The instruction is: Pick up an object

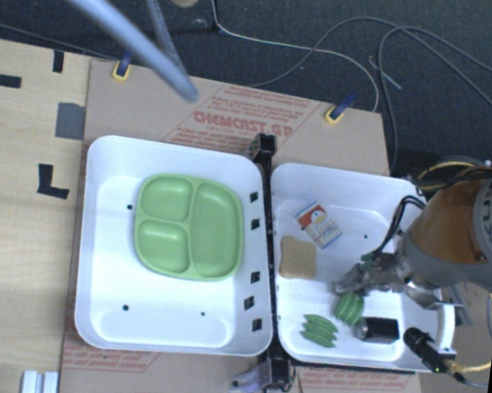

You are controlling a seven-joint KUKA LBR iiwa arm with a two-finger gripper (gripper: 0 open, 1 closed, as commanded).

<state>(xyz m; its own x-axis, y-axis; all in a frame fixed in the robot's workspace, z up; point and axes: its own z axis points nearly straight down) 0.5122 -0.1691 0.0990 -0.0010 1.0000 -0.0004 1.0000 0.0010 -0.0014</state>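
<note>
Gripper low in our right bin.
We see the gripper (pixel 362 285) touching a green object (pixel 349 306); its opening we cannot tell.

Pincer (pixel 358 287) over rt bin (pixel 356 187)

Wooden bench (pixel 5 230) under cardboard sheet (pixel 239 117) bearing two white bins (pixel 99 243).

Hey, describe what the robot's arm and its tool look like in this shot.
The arm is rounded and grey with a broad orange band above the wrist. Thin dark cables run along it. The tool is a small dark grey metal assembly at its end.
</note>
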